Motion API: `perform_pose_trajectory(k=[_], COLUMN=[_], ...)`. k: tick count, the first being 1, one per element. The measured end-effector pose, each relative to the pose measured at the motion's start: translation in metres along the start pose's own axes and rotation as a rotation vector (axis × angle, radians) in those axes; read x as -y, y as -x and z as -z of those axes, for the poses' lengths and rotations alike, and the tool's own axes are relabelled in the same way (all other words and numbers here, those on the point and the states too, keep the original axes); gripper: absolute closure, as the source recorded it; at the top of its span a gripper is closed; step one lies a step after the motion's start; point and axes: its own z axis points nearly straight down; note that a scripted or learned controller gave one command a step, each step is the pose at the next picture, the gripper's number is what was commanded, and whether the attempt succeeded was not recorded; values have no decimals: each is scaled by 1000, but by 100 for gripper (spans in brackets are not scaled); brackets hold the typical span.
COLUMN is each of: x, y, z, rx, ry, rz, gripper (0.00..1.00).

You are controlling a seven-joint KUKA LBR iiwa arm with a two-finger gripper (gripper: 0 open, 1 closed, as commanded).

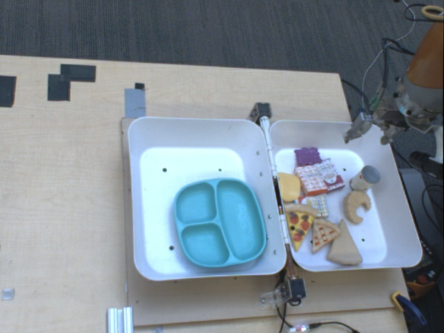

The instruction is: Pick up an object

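Note:
The right bin holds several toy foods. Among them are a purple piece, a red and white box, a yellow wedge, two pizza slices, a tan croissant, a small grey round piece and a beige wedge. My gripper hangs over the bin's far right rim, above and beyond the grey piece. Its two fingers stand apart, open, with nothing between them.
In the left bin lies a blue divided plate. A black clamp sits at the far end of the ridge between the bins. Cables trail along the bench's right side by the arm.

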Motion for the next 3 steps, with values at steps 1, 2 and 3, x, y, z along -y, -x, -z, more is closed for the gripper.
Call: perform_pose_trajectory(k=[1,2,3], x=[15,79,76], y=[-6,-28,-29], z=[-92,-100,-89], rx=[2,3,1], ry=[8,16,21], rz=[0,-4,-2], gripper=[0,0,100])
